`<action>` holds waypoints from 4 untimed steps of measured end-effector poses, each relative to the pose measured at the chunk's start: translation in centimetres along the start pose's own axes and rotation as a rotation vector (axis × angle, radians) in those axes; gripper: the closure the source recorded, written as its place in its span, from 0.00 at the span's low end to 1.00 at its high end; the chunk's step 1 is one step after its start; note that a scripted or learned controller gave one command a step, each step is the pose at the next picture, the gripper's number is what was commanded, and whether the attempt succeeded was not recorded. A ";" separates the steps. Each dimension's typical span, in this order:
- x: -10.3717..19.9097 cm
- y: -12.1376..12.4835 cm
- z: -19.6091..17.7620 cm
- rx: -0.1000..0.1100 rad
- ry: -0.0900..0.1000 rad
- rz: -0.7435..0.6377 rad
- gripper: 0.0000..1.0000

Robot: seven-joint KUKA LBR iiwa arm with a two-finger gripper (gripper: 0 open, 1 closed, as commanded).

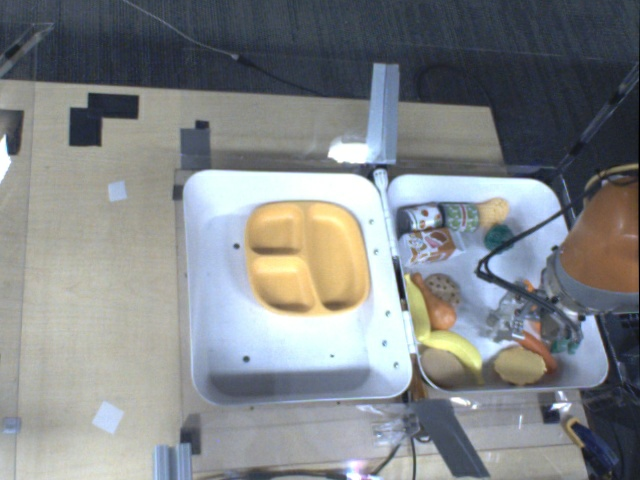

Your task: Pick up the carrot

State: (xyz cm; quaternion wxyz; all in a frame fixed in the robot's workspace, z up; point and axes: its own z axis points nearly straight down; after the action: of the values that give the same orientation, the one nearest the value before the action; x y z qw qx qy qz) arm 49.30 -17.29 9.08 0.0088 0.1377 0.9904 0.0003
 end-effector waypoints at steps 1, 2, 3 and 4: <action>0.9 3.6 -0.1 0.004 -0.007 -0.280 1.00; 0.5 5.2 -0.1 0.005 -0.007 -0.656 1.00; -3.9 -1.2 0.1 0.005 -0.002 -0.841 1.00; -1.5 0.0 0.0 0.005 -0.004 -1.015 1.00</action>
State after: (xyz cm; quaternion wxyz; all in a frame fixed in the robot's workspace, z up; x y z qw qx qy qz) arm 50.68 -17.72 9.13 0.0093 -0.3609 0.9325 -0.0065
